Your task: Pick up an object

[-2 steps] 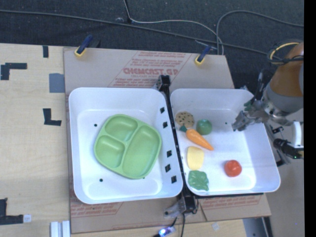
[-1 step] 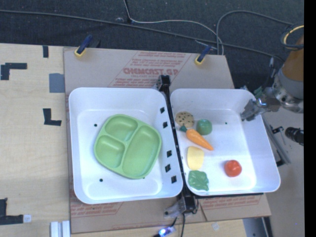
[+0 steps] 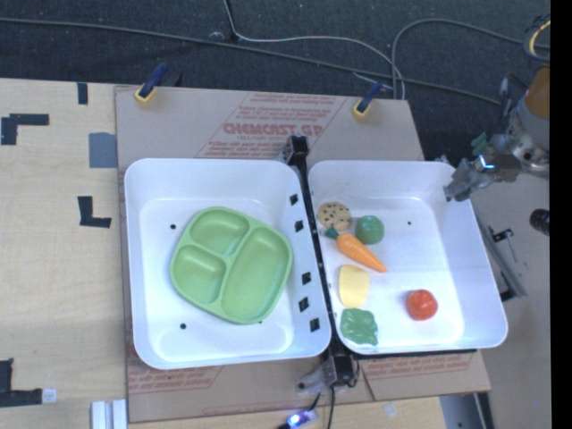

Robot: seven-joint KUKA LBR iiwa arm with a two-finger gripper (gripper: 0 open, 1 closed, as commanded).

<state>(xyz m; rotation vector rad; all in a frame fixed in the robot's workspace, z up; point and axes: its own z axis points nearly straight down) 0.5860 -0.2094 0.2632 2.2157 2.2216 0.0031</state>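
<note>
The right bin (image 3: 465,239) holds several toy foods: a cookie (image 3: 333,214), a green ball-shaped piece (image 3: 369,230), an orange carrot (image 3: 361,252), a yellow block (image 3: 353,286), a leafy green piece (image 3: 359,327) and a red tomato (image 3: 422,305). My gripper (image 3: 464,182) hangs at the bin's far right corner, above its rim and well away from every piece. Nothing shows between its tips. The arm comes in from the right edge.
The left bin (image 3: 143,239) holds a green divided plate (image 3: 233,264). Black clips run down the seam (image 3: 308,248) between the two bins. Yellow clamps (image 3: 150,83) pin the cardboard sheet at the back. Cables cross the dark floor behind.
</note>
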